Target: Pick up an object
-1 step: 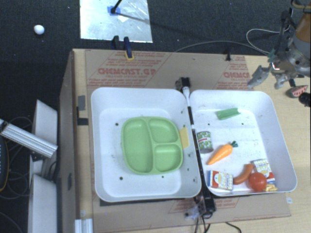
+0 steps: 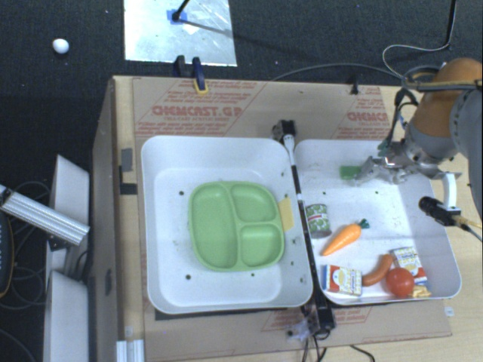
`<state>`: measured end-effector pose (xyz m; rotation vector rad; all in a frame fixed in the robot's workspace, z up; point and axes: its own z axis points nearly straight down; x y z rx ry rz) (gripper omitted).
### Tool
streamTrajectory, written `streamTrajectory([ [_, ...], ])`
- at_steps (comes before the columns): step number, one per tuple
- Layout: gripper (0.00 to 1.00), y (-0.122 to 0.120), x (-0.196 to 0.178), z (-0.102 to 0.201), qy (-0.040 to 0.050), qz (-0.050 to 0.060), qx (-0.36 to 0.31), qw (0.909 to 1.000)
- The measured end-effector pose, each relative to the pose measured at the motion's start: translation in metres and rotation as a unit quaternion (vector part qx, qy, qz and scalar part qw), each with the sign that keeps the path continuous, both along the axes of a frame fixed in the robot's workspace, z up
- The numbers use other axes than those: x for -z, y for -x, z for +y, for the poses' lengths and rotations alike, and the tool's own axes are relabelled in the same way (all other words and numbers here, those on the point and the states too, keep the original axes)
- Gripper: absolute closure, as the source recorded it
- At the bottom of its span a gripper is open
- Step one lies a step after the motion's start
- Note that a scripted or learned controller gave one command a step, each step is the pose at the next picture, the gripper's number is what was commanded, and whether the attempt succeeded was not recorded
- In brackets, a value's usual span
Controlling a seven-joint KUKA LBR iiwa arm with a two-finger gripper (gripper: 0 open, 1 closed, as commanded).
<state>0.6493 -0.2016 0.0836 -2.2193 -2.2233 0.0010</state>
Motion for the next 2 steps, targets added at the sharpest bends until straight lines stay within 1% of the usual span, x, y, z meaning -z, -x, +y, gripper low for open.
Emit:
streamTrajectory([
  [1,0.0,0.048,-0.001,0.008,0.0003,-0.001,0.0,1.0],
  [2,0.0,0.094,-0.001,0.07,-0.0004,-0.001,-0.001,1.0],
])
